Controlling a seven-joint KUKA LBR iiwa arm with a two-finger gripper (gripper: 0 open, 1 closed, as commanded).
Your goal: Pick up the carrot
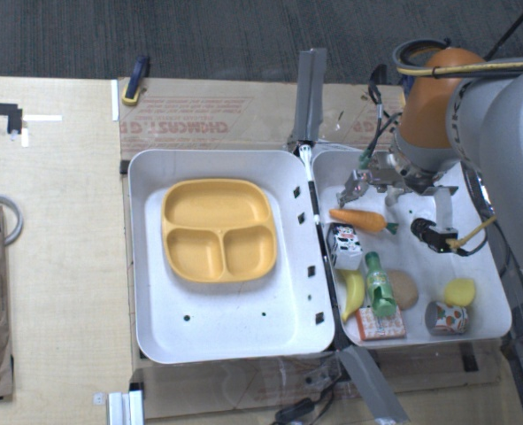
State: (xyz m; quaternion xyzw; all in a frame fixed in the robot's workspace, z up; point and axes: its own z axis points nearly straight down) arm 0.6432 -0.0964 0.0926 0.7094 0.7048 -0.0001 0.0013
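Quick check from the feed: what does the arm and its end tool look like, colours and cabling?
The arm is smooth grey with an orange band above the wrist. Yellow and black cables run along it. The gripper is a small metal assembly with dark wiring.

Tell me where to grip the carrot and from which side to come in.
Grip the carrot near its thick middle, coming straight down from above. It lies flat and nearly horizontal in the right bin, so closing across its narrow width seems best. The small carton sits close below it, so keep clear.

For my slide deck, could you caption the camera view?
Arm's pincer hovers above the carrot in the right bin; a yellow divided plate sits in the left bin.
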